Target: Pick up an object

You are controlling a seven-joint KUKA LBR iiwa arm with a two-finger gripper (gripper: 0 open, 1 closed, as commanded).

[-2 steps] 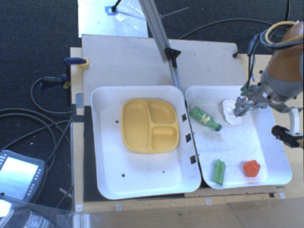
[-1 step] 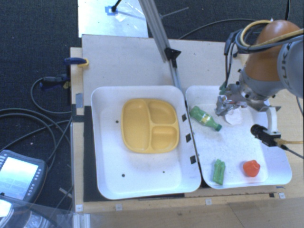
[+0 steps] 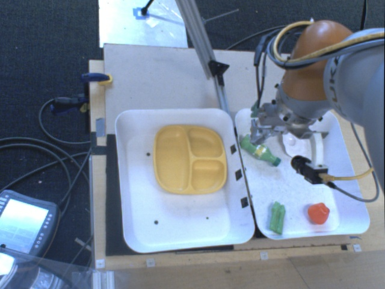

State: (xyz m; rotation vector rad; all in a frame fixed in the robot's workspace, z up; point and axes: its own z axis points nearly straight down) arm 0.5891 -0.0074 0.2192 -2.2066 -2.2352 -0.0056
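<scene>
While the arm reaches in from the right, the scene reads as follows.

Arm: grey, with an orange band above the wrist, bent over the upper part of the right bin [image 3: 355,221].
Jaws: the gripper [image 3: 260,132] is low over the right bin's upper left area, right at the green bottle [image 3: 260,151]; whether the jaws are wide, narrow or closed on anything cannot be told.
Green bottle: lying on its side on the right bin floor, near the left wall.
Green block [image 3: 277,217]: near the front of the right bin.
Red object [image 3: 319,213]: near the front right corner of the same bin, apart from the green block.
Left bin [image 3: 135,221]: contains a yellow divided tray [image 3: 190,159], lying flat.
Bench [image 3: 156,77]: carries both bins side by side.
</scene>
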